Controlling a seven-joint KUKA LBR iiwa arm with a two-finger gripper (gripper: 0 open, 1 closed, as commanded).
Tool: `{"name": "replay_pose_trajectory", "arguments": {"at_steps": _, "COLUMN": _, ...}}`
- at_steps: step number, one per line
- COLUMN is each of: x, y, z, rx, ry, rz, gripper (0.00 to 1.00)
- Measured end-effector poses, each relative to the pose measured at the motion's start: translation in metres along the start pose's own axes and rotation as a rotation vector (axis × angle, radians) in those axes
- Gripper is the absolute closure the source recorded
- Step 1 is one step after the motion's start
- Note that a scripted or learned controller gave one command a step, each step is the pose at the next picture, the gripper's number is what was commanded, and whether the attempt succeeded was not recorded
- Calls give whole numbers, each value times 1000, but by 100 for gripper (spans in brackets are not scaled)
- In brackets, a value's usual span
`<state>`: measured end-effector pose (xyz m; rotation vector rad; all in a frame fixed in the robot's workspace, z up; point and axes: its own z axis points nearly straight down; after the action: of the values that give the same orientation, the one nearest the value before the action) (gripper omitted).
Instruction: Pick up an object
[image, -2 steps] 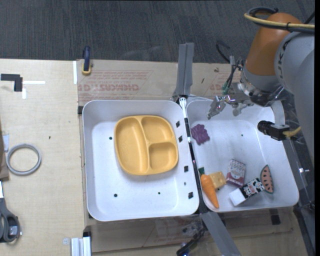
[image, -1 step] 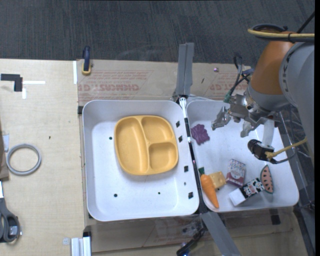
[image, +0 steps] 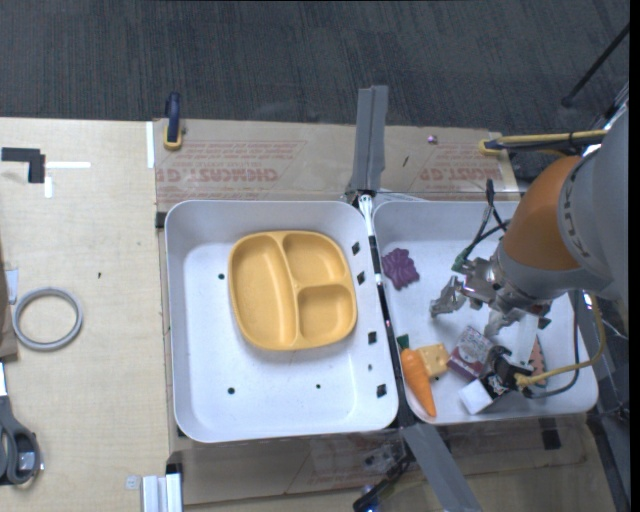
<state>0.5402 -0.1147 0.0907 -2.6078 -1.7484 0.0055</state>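
The end effector (image: 468, 308) hangs open and holding nothing, purple grapes (image: 400, 267) to its left, carrot (image: 418, 381) below-left.

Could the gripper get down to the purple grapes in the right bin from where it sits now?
Probably yes. The purple grapes lie alone on bare bin floor, apart from the carrot and cheese, with the gripper close by to their right and nothing between them.

Tape roll (image: 45, 318) on bench (image: 90, 250); possibly scissors (image: 18, 450) below.
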Motion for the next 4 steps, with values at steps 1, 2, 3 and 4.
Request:
{"name": "replay_pose_trajectory", "arguments": {"at_steps": 1, "x": -20, "y": -14, "z": 0, "rx": -1, "ry": 1, "rz": -424, "gripper": 0}}
{"name": "replay_pose_trajectory", "arguments": {"at_steps": 2, "x": -18, "y": -61, "z": 0, "rx": -1, "ry": 1, "rz": -366, "gripper": 0}}
{"name": "replay_pose_trajectory", "arguments": {"at_steps": 3, "x": -18, "y": -61, "z": -8, "rx": -1, "ry": 2, "rz": -363, "gripper": 100}}
{"name": "replay_pose_trajectory", "arguments": {"at_steps": 4, "x": -8, "y": -20, "z": -168, "rx": -4, "ry": -1, "rz": -577, "gripper": 100}}
